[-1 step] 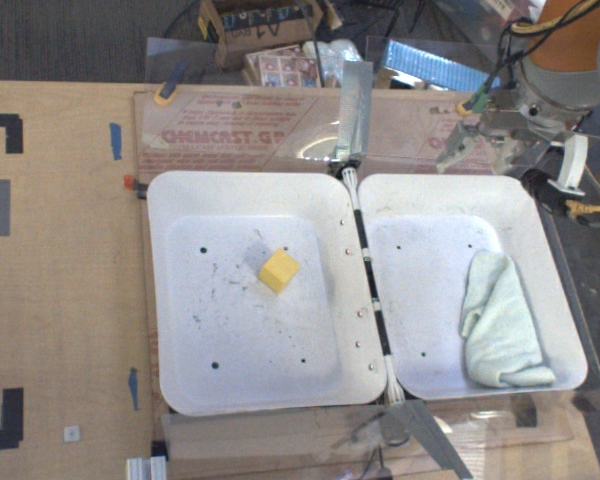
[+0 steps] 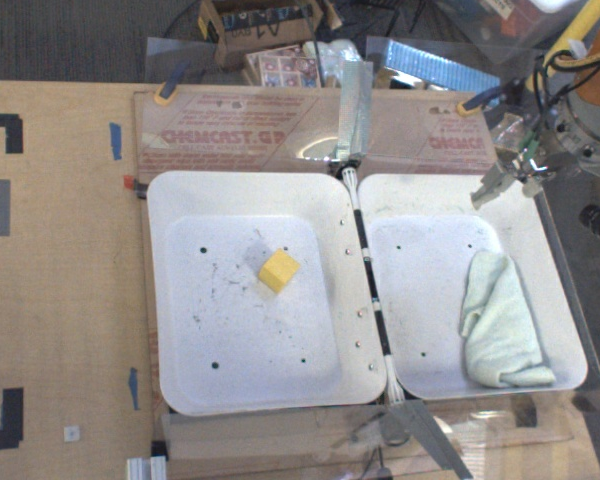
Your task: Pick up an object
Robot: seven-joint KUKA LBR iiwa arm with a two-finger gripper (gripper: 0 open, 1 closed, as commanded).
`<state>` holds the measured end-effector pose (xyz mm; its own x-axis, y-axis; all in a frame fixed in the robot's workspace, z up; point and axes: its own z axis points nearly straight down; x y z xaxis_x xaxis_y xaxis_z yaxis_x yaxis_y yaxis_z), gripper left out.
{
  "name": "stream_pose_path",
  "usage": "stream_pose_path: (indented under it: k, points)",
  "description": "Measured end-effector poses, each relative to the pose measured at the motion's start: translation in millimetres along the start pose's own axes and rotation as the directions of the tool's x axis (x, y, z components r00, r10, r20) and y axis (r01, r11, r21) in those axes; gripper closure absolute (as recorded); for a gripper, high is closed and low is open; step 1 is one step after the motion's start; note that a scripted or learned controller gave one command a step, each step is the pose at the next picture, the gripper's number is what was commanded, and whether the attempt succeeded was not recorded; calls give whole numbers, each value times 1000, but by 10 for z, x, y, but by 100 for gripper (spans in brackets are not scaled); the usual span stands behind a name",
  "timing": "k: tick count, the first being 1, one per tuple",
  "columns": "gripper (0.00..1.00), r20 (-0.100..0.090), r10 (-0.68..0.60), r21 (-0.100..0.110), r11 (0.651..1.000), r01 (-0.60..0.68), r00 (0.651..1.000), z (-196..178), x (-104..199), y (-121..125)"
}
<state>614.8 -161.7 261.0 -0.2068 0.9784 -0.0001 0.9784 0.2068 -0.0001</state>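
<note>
One fixed camera, mounted above the bench [image 2: 60, 268], looking down at a slant from the near side. Left bin [image 2: 170, 208] and right bin [image 2: 420, 193] both sit whole in frame, mid-distance. Far edge takes in cluttered floor beyond; the arm enters at the upper right.

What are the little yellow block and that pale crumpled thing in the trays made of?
The yellow block looks like foam or soft plastic: matte, sharp-edged, uniform colour; the view leaves it open which. The pale cloth looks like soft fabric, probably a towel, judging by its folds and rumpled edges.
</note>
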Motion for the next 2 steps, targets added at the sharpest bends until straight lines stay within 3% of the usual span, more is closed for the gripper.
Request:
stream_pose_path:
  k: [1,2]
  points:
    - [0,0,-30,-1,1000,30,1000,86,1140,-528]
    - [0,5,-209,-5,978,209,978,-429,-71,-582]
